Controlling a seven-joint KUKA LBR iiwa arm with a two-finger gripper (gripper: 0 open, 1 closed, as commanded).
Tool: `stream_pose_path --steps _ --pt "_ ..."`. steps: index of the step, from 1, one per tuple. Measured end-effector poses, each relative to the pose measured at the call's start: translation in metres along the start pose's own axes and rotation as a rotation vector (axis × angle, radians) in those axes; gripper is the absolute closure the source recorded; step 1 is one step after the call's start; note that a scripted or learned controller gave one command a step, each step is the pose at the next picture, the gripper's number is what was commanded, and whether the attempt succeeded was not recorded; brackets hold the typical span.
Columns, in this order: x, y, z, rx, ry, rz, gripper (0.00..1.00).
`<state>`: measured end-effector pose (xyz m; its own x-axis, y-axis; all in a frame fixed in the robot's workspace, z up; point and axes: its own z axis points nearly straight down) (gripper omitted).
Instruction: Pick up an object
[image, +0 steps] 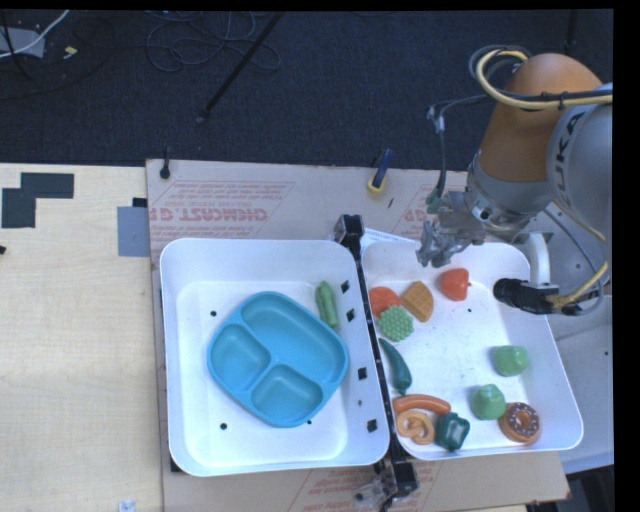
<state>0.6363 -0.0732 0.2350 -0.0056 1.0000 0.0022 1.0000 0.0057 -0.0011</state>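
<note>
Camera view, from above at a slant. Two shallow white bins sit side by side on the table (80, 330). The left bin (190, 290) carries a blue divided plate (277, 357) and, just beside the plate near the shared wall, a small green pod-shaped toy (327, 303). The right bin (560, 400) carries the candidate objects: a red toy (455, 283) near the far end, an orange waffle-like piece (418, 300), a red-orange piece (383, 298) and a textured green piece (396, 323) close together by the divider, a dark green long piece (396, 366), an orange curled piece (420, 415), a dark green pepper-like toy (452, 431), two light green pieces (510, 360) (488, 401) and a brown doughnut (520, 422).

The arm enters from the right; its tool (437, 245) hangs over the far end of the right bin, near the red toy and just beyond it. Whether the tool is spread or closed cannot be told from this angle, and nothing is seen held in it.

Judged step: approach and selection. The red toy is the nearest target and stands apart from its neighbours, so a grasp there would likely be cleaner than one in the cluster by the divider. A good attempt would centre the tool over the toy, descend straight, and stay off the bin's far wall, which lies near.
</note>
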Motion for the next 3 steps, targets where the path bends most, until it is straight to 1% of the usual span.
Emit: stream_pose_path --steps 1,2,3 --pt "0.049 -0.003 0.0 0.003 -0.001 0.002 1.0" --pt "0.043 -0.004 0.019 0.004 -0.003 0.006 1.0" --pt "0.043 -0.001 0.017 0.002 -0.003 0.004 1.0"
